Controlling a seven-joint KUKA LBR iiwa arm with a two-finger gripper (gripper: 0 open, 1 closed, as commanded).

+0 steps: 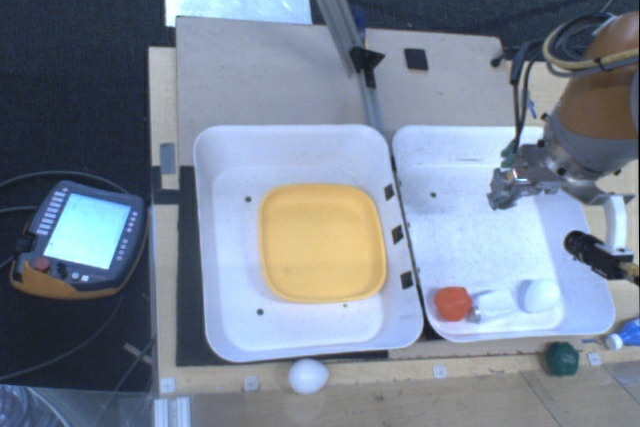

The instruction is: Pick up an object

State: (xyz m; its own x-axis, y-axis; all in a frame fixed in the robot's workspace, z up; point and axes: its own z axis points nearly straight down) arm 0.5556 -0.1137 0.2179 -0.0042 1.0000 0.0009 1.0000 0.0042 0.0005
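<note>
Gripper above right bin, arm reaching leftward.

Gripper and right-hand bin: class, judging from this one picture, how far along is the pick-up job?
Done: the arm has reached over the right bin. In hand: nothing shows at the gripper, which sits above the bin's upper part, apart from the objects. Left: the orange object, the white oval object and the white piece between them all lie along the bin's near edge, none lifted.

left bin — plate | right bin — ball, egg
</note>
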